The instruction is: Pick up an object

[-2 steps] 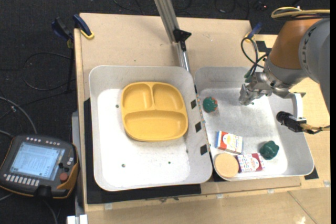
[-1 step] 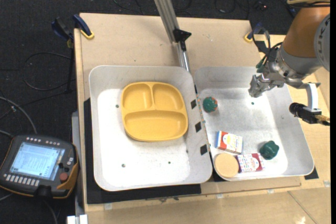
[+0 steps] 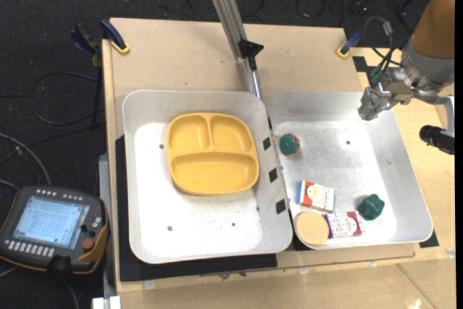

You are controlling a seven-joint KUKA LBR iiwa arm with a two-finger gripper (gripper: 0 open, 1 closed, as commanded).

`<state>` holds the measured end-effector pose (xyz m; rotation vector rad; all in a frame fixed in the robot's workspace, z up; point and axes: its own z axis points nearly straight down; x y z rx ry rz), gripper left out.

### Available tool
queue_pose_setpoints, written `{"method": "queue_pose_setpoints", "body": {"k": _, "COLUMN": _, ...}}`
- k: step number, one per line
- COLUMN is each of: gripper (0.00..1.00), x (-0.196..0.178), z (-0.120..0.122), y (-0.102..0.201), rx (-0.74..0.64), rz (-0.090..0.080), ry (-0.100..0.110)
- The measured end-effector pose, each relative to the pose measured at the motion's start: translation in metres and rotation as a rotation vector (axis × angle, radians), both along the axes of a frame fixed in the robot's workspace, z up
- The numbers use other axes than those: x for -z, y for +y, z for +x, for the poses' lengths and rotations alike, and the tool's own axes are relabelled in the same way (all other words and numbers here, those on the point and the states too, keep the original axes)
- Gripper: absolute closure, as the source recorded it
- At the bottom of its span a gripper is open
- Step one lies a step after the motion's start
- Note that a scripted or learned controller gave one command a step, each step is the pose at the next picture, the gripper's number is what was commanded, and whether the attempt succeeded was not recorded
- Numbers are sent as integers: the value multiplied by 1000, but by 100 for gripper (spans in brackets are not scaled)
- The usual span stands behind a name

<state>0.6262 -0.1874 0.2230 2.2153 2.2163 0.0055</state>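
Camera view: claw (image 3: 370, 106) hangs over the far right corner of the right bin (image 3: 376, 155); whether spread or pressed together, cannot tell. Nothing seen in its grip. Right bin holds a green ball (image 3: 289, 145) near the divider, a small box (image 3: 317, 195), a tan round lid (image 3: 312, 228), a red packet (image 3: 344, 225), a dark green lump (image 3: 372, 207). Left bin (image 3: 145, 155): yellow divided tray (image 3: 213, 153).

Fixed overhead camera, slanted down, both bins (image 3: 145, 155)
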Motion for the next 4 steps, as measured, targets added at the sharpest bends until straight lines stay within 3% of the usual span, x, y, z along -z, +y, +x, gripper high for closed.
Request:
{"method": "queue_pose_setpoints", "body": {"k": 1, "gripper": 100, "x": -16, "z": 1, "y": 0, "rx": -2, "rz": 2, "ry": 4}}
{"method": "queue_pose_setpoints", "body": {"k": 2, "gripper": 100, "x": -17, "z": -9, "y": 59, "rx": -7, "rz": 5, "ry": 8}}
{"method": "queue_pose_setpoints", "body": {"k": 4, "gripper": 100, "x": -12, "z": -56, "y": 156, "rx": -7, "rz": 5, "ry": 11}}
